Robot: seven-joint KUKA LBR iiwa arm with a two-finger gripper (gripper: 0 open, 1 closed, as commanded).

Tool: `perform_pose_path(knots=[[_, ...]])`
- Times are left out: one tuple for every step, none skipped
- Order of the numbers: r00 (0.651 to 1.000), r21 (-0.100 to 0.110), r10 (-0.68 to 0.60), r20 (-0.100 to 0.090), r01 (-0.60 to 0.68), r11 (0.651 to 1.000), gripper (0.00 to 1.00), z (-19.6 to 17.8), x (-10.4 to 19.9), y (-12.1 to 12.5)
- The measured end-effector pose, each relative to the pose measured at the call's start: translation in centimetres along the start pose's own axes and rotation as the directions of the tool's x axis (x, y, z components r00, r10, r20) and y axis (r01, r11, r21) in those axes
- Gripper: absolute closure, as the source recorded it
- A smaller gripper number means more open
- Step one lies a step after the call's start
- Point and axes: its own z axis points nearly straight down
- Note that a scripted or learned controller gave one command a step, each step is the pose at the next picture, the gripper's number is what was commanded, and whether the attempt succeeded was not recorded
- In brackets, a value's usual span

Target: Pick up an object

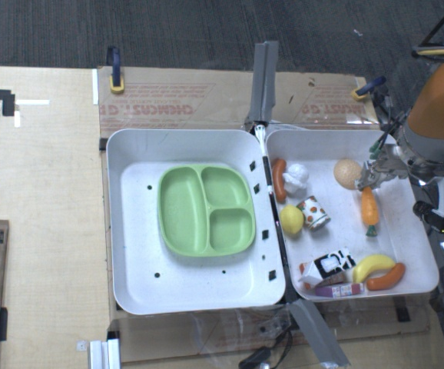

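**Pincer low over right bin, by the carrot and the egg**

Near edge of right bin (418, 241): purple marker-like item (337, 290) along the front wall, red sausage (385, 277) just beside it, banana (373, 266) touching the sausage from behind. Black-and-white carton (329, 264) left of the banana.

Mid bin: lemon (291, 220) next to a small spotted cup (314, 212) lying on its side. Carrot (369, 208) lies roughly lengthwise toward the right, green end nearest the camera.

Far part: white crumpled object (295, 177) beside a second red sausage (279, 178) that runs along the left wall. Tan egg-shaped object (347, 173) sits just left of the pincer (372, 177).

The pincer is at the carrot's far tip, between egg and right wall. Cannot tell from this angle whether it is spread or pressed together; nothing visibly between its tips. Arm (437, 114) comes in from the right, orange band above the wrist.

Left bin (122, 206): green divided plate (206, 209) roughly centred, three compartments.

Table (38, 167): blue clamps (114, 64) on the cardboard at the far edge.
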Motion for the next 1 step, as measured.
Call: perform_pose_path(knots=[[0.995,0.001,0.099,0.004,-0.099,0.995,1.00,-12.59,5.39,-4.68]])
